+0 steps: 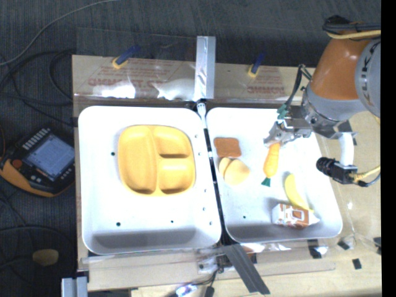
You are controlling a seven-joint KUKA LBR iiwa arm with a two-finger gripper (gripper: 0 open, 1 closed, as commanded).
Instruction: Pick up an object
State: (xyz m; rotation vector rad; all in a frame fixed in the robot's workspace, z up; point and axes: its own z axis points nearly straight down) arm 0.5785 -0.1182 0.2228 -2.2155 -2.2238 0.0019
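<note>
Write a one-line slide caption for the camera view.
Gripper poised at the top of a toy carrot in the right bin.

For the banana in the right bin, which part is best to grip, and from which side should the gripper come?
Probably the middle of the banana, coming straight down from above. It lies flat, curved, running from upper left to lower right, so the fingers should close across its narrow width. Its lower end lies close against the small carton, so stay away from that end.

Bins (142,240) look like smooth white plastic, slight sheen. Yellow tray (156,159) glossy molded plastic. Carrot (271,160), banana (295,192) and the other toy food look like smooth plastic. Carton (291,216) looks like printed card. Divider post (205,67) brushed metal. Floor (55,17) dark, rough carpet weave. Arm (346,73) shell satin orange, smooth.
</note>
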